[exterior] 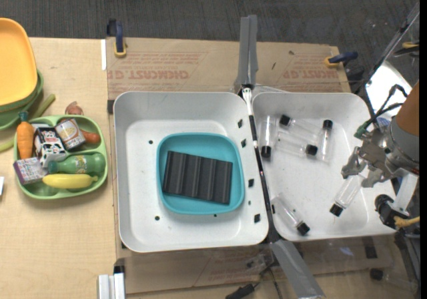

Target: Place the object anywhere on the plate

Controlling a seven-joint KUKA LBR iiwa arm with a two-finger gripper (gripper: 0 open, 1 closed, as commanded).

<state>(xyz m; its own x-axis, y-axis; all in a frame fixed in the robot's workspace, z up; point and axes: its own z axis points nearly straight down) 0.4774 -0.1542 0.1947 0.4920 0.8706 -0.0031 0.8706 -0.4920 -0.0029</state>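
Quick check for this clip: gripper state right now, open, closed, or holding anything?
Gripper: cannot be told; it sits over the right bin beside a clear vial, and nothing is visibly gripped.

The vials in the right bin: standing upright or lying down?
Lying down. Each clear vial with a black cap rests on its side on the right bin's floor, pointing different ways.

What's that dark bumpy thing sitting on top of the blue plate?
A dark ridged block lies flat on the teal plate, covering its middle. The plate's rim shows all around it. What the plate's middle looks like under the block is hidden.
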